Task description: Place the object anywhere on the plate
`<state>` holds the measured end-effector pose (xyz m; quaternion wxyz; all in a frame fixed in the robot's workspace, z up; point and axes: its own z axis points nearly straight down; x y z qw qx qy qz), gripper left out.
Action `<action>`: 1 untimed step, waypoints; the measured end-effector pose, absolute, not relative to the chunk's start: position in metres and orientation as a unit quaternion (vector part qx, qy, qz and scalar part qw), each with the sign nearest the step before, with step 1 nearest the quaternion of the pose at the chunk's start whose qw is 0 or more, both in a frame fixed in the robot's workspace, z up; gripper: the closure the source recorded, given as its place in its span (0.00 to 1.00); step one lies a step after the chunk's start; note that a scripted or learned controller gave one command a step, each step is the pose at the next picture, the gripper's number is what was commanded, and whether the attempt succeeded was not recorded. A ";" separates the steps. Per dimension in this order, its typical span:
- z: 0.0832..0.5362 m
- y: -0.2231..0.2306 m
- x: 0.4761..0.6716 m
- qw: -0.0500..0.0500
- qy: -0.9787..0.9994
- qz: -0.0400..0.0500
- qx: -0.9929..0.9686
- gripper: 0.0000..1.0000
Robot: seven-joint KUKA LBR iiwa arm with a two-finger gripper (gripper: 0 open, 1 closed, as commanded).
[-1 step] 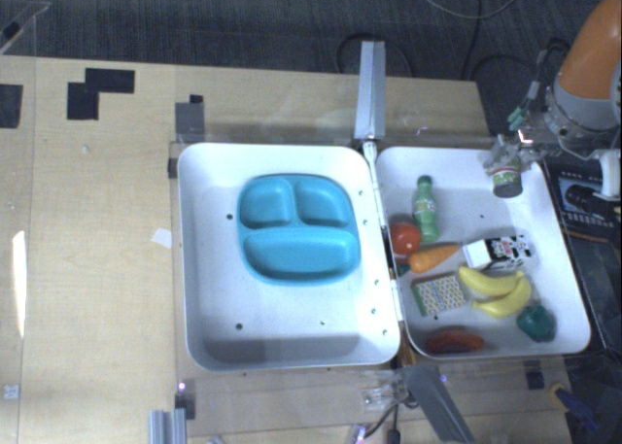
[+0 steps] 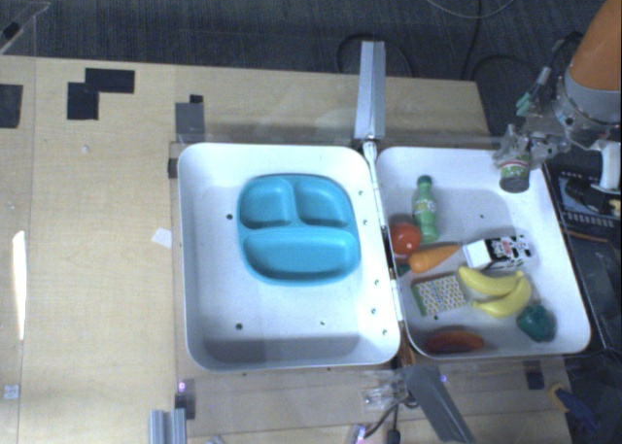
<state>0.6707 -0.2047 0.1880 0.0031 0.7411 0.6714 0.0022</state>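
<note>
The blue three-compartment plate (image 2: pixel 296 226) lies in the left bin (image 2: pixel 209 267) with nothing on it. My gripper (image 2: pixel 518 162) hangs over the far right corner of the right bin (image 2: pixel 564 267), well away from the plate. A small grey-green can-like thing (image 2: pixel 515 178) sits right at the gripper's tip; whether it is held or standing in the bin I cannot tell. The grey arm with its orange band (image 2: pixel 595 63) enters from the upper right.
The right bin holds a green bottle (image 2: pixel 424 207), a tomato (image 2: pixel 405 237), a carrot (image 2: pixel 434 257), a banana (image 2: pixel 498 291), a white box (image 2: pixel 498 251), a mesh-patterned card (image 2: pixel 438 293), a red item (image 2: pixel 454 341) and a teal object (image 2: pixel 535 322). A metal divider post (image 2: pixel 369 92) stands between the bins.
</note>
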 end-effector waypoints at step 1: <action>0.227 -0.117 0.659 0.003 0.757 0.003 0.653 1.00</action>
